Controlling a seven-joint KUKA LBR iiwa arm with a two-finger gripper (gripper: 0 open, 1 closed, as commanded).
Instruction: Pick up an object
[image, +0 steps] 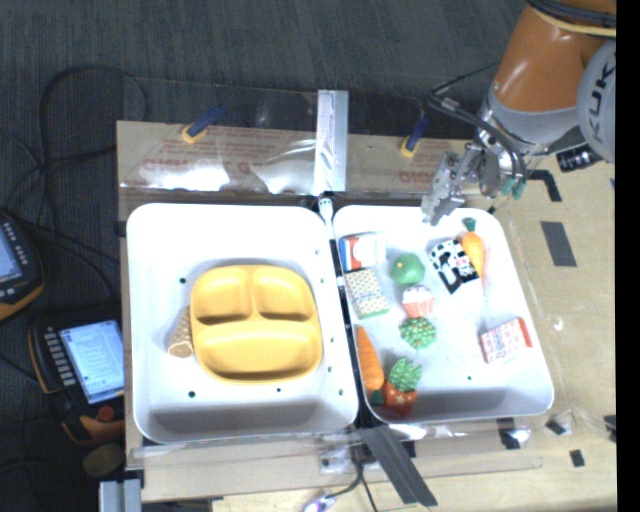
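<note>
Readable writing is scarce here: large pale letters sit on the arm's grey shell (600, 85) at the upper right edge of the frame, cut off so that only "KU" can be made out. The small red and white box (504, 340) near the right wall of the right bin (530, 385) carries print too small to read, and so does the blue, white and red carton (357, 250) at that bin's upper left.

The gripper (440, 205) hangs over the upper rim of the right bin, just right of centre frame top. Its two fingers point downward and sit close together; nothing shows between them.

The things on offer all lie in the right bin. A black and white patterned block (451, 264) rests touching an upright carrot (472, 252) with a green top, both just below the gripper. A green round fruit (407, 268) sits to their left, with a pink-topped cupcake (417, 300) below it and a green dotted piece (419, 332) beneath that. A checked box (366, 292) lies beside the divider. A second carrot (369, 362) lies along the lower left wall, next to a strawberry-like piece (402, 382) with green leaves.

The left bin (160, 400) holds a yellow divided tray (256, 322) with a tan cone (181, 335) at its left edge.
</note>
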